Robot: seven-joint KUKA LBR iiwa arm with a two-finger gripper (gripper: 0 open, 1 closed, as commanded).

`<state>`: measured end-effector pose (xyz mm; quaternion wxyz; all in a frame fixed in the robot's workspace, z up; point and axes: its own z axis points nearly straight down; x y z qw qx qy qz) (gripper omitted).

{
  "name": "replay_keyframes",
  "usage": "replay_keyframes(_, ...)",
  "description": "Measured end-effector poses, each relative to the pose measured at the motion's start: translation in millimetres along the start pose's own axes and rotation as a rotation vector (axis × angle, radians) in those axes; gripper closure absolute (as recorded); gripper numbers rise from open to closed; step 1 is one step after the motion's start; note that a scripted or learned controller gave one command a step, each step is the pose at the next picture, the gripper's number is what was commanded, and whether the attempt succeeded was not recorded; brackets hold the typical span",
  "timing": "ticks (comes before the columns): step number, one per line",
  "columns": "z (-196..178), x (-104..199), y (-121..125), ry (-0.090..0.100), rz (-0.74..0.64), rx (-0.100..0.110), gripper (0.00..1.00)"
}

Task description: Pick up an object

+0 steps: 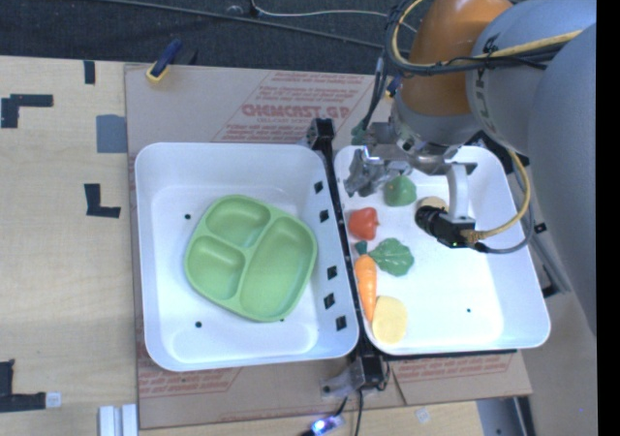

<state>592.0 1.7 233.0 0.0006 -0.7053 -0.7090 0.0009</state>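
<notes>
The right bin [504, 318] holds several toy foods: a red tomato-like piece [363, 223], a green leafy piece [392, 257], an orange carrot [365, 286] and a pale yellow piece [389, 319]. A second green piece [399, 192] lies just below the arm's wrist. My gripper [366, 175] hangs low over the bin's far left part, right beside that green piece and above the red one. Nothing shows between its fingers.
The left bin [155, 231] carries a light green divided plate [252, 257]. A black divider [329, 221] runs between the bins. The big grey and orange arm covers the right bin's far right corner. Cardboard and a wooden bench surround the bins.
</notes>
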Motion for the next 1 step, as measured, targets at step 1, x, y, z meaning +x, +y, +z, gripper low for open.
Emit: replay_keyframes(1, 13.8, 52.0, 21.9, 0.000, -0.001, -0.001, 1.00)
